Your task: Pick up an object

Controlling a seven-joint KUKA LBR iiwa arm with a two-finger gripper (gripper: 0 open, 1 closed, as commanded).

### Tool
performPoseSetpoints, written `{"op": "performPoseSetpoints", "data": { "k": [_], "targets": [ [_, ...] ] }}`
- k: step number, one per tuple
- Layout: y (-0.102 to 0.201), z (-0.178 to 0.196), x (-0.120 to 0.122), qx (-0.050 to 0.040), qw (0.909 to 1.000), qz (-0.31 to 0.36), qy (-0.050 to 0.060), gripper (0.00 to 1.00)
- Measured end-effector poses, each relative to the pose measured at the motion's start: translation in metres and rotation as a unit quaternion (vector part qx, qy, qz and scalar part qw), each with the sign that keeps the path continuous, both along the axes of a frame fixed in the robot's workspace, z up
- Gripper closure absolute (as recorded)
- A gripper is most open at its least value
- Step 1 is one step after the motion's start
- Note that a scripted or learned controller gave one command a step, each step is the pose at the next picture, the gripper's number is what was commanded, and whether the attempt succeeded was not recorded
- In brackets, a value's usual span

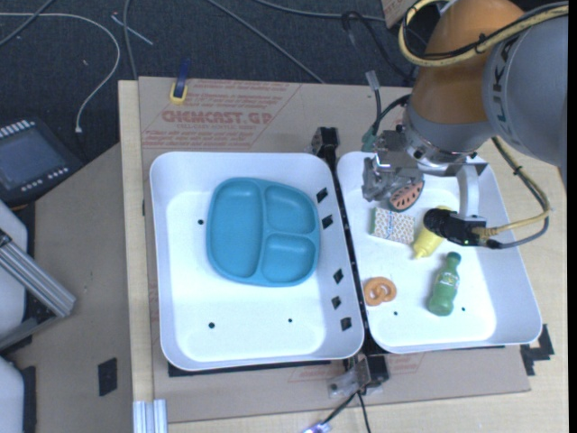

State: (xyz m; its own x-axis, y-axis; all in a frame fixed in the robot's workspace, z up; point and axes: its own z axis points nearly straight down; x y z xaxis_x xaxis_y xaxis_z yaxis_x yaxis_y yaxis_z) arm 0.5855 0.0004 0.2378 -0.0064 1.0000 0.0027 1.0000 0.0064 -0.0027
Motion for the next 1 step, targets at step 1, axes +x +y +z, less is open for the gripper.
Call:
{"op": "performPoseSetpoints", "data": {
  "k": [1],
  "targets": [
    [0.0582,-0.0088,0.012,-0.0004,1.0,0.0,-0.002,1.0]
  ]
}}
